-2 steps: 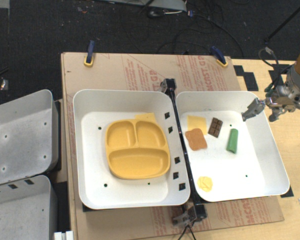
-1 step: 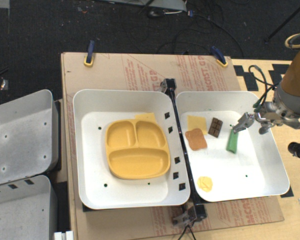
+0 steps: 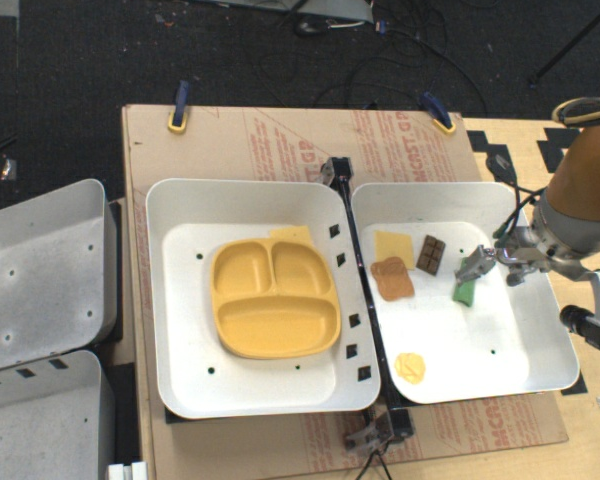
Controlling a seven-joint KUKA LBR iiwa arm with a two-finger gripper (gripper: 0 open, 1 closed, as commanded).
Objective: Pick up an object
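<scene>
Dark carpet with loose cables surrounds the brown board surface [image 3: 250, 138], which carries two shallow white bins side by side. I note two clamps on its far edge, a blue-and-yellow one [image 3: 179, 106] toward the left corner and another [image 3: 437, 111] toward the right.

Left bin [image 3: 170, 268]: a yellow divided tray [image 3: 276, 299] sits near its middle, with a pale yellow flat piece [image 3: 291, 234] showing just past the tray's far edge.

Right bin [image 3: 540, 348]: a pale yellow square slice [image 3: 394, 245] lies toward the far left corner, a brown rounded piece [image 3: 392, 278] touching its near edge. A dark brown chocolate-like bar [image 3: 432, 255] lies just beside them. A small yellow lump [image 3: 410, 368] rests near the bin's near edge. A green block [image 3: 465, 290] lies toward the bin's middle.

Gripper [image 3: 477, 265] reaches in from the right edge, low over the right bin, its tip directly at the green block. From my seat I cannot tell whether the fingers are open or closed, nor whether the block sits between them; the metal wrist covers that spot.
</scene>
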